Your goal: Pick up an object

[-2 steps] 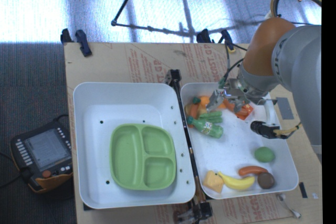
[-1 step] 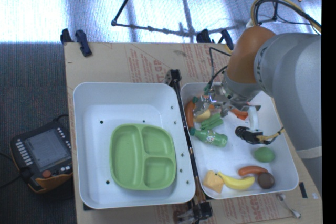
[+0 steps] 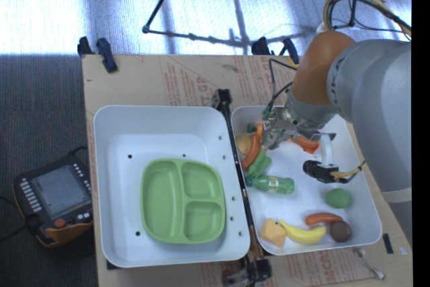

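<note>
Nearest object: a cluster of toy food at the upper left of the right bin, a yellow piece, an orange curved piece and something green packed together; it lies directly under the gripper.
Likely handling: these look like light, hard plastic toys, smooth and a bit slippery; packed this tightly, a grasp on one piece may nudge the others. I judge the orange curved piece best taken across its narrow width.
Green bottle: lies on its side just below the cluster, cap to the left; probably light and stiff, prone to roll, best pinched across the body.
Other choices: a green ball, a red sausage, a banana, a yellow wedge and a brown ball sit apart along the lower part of the bin; the round ones would slip easily.
Jaws: how far apart they stand cannot be told, as the wrist hides them; nothing can be seen held between them.
Arm: reaches in from the right, low over the bin's upper left corner.
Left bin: holds a green divided tray.
</note>
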